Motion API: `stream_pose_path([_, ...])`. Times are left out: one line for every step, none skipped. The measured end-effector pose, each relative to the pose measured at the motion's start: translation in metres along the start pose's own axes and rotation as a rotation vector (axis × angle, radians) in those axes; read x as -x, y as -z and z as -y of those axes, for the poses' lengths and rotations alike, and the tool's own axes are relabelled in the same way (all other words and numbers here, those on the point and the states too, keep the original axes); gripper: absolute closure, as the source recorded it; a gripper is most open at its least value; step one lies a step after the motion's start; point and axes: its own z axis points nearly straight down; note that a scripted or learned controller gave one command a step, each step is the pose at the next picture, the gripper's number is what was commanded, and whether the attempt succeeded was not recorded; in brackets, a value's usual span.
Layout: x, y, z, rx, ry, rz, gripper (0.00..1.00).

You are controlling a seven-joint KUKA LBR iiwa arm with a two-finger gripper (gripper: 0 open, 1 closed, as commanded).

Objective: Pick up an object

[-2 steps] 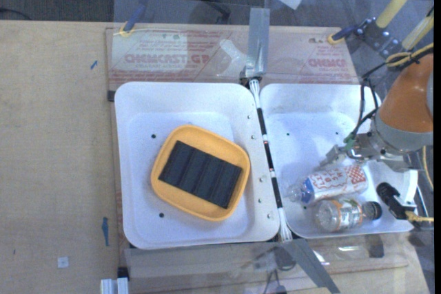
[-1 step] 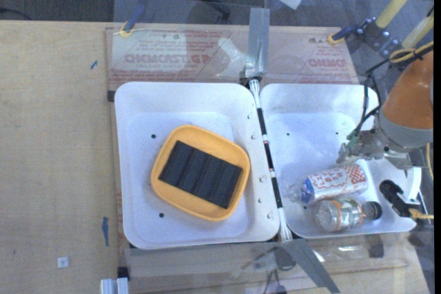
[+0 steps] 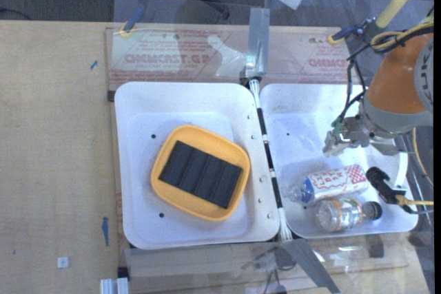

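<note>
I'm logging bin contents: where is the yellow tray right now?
In the camera view, the yellow tray lies near the middle of the left bin; the two bottles are across the divider in the right bin.

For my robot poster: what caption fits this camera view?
End effector over the right bin near a red-labelled bottle and a clear bottle; yellow tray in the left bin.

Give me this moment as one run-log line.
hand: over right bin | right bin: red-white bottle and clear bottle lying side by side | left bin: yellow tray | pick: not done
</note>
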Motion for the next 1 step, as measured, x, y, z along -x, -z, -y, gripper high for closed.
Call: stream_pose_path([0.0002, 0.0, 0.0001, 0.0, 0.0, 0.0, 0.0])
